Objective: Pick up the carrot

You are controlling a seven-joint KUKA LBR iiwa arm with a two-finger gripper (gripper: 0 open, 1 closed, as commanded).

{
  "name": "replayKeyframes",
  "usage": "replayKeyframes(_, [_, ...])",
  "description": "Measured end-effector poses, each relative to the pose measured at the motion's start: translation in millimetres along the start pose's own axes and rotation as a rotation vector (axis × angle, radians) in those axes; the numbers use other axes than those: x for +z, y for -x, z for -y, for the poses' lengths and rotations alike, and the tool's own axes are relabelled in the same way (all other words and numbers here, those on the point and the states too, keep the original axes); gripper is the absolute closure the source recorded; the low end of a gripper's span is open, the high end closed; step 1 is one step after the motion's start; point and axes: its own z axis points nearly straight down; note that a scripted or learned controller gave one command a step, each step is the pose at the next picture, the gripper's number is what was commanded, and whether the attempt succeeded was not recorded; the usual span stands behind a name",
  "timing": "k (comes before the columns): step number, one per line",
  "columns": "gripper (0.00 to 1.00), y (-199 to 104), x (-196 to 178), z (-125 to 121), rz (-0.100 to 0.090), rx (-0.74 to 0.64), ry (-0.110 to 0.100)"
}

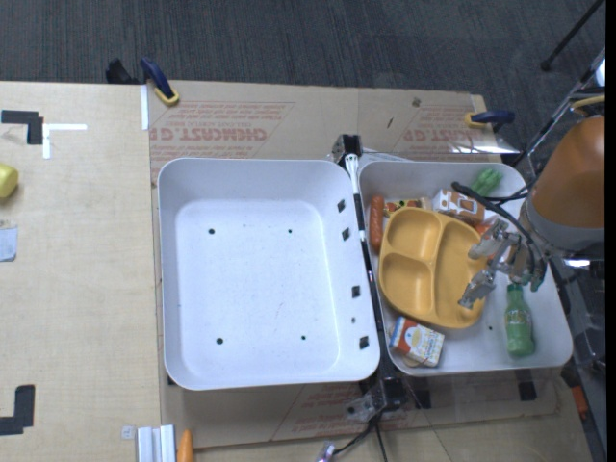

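The carrot (374, 224) is a thin orange stick lying lengthwise against the left wall of the right bin (452, 359), partly tucked under the rim of a yellow divided plate (423, 268). My gripper (478, 273) hangs over the plate's right rim, well to the right of the carrot. Its fingers (472, 296) are spread open and hold nothing.
A green bottle (518, 323) lies near the right bin's right wall, a small carton (418, 342) at its front, and a green item (488, 178) and a snack pack (452, 202) at its back. The left bin (173, 287) stands beside it. A yellow object (6, 181) sits far left.
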Motion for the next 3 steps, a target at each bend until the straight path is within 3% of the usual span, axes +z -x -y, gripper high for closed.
replayKeyframes(1, [0.0, 8.6, 9.1, 22.9, -0.005, 0.089, 0.004])
replayKeyframes(2, [1.0, 10.3, -0.3, 22.4, 0.0, 0.086, 0.002])
replayKeyframes(3, [0.0, 10.2, -0.3, 22.4, 0.0, 0.086, 0.002])
